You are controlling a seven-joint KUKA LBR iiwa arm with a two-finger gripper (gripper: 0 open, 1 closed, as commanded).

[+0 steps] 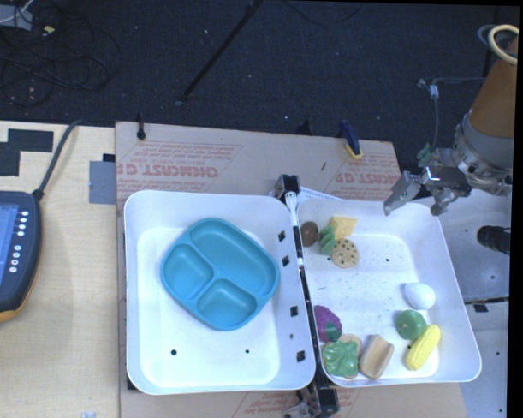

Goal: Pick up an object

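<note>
From the overhead camera, the gripper (419,196) hangs over the far right corner of the right bin (454,292), fingers spread apart and holding nothing; in that bin lie toy foods: a cookie (345,253) near its far left, a white egg (419,295) and a yellow corn cob (422,347) toward its near right; the left bin (145,354) beside it carries a blue divided plate (219,273).

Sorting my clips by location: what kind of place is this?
Probably a robotics lab bench: a pincer above white bins of toy food, and a teach pendant.
</note>
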